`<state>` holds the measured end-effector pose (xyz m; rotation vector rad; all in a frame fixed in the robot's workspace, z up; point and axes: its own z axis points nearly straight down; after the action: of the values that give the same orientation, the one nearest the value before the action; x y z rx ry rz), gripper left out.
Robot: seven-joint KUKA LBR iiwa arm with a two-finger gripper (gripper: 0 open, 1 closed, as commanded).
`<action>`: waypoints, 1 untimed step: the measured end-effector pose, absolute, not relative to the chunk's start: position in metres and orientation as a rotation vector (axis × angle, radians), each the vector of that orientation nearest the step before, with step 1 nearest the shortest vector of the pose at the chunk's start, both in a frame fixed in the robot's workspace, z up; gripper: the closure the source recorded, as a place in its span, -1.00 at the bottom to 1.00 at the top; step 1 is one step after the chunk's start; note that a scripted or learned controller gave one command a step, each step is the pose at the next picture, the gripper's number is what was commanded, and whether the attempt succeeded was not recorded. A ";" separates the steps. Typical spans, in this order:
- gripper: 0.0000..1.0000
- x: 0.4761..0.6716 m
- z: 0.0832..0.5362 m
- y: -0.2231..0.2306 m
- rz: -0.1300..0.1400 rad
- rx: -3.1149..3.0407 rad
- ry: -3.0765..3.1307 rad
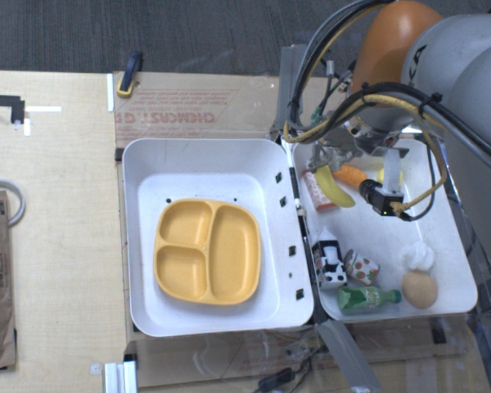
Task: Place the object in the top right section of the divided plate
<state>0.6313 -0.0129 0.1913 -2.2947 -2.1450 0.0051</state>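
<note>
Claw (353, 160) — banana (335, 188) just below

The yellow plate (207, 252) sits in the left bin (147, 178) with nothing on top of it, so there is open room above all its parts. The right bin (450, 244) is crowded. The big arm (442, 64) and its cables (409, 105) block the top. Toys crowd the bottom edge.

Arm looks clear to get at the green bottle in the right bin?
Probably yes. The green bottle lies uncovered at the near edge of the right bin, with an egg beside it. The arm is over the bin's far end, by the banana.
</note>
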 end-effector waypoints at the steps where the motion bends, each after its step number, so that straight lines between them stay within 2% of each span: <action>1: 1.00 0.569 0.191 0.057 0.007 -2.348 -2.086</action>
<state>0.5688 0.0566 0.1906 -2.3483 -2.0855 0.0067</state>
